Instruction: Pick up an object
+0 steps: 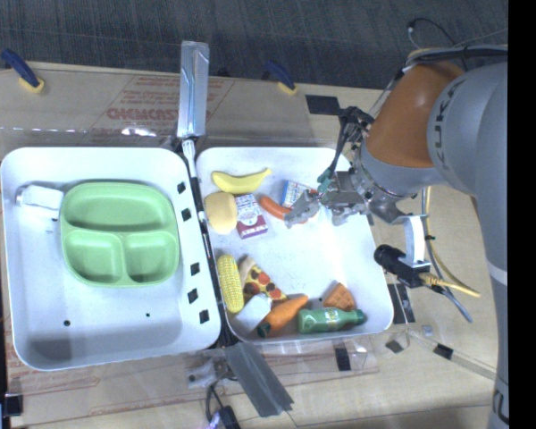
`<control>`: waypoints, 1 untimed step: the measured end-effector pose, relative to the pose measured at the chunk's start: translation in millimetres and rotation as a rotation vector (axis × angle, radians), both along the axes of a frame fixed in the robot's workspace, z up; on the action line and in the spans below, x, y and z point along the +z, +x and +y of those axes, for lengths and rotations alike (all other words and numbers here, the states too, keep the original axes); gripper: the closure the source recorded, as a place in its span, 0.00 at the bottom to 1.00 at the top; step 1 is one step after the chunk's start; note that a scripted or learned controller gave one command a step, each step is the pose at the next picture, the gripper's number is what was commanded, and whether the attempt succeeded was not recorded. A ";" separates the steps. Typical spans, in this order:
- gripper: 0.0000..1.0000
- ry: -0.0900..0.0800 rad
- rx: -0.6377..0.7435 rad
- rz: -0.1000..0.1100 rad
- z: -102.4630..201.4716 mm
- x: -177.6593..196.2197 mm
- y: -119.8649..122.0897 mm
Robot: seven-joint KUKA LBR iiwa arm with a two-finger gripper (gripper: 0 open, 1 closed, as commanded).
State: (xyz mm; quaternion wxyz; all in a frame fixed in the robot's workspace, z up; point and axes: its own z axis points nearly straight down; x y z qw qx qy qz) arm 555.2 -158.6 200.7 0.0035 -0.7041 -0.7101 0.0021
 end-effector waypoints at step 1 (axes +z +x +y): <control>0.00 0.000 -0.079 0.002 16.8 -4.4 -23.0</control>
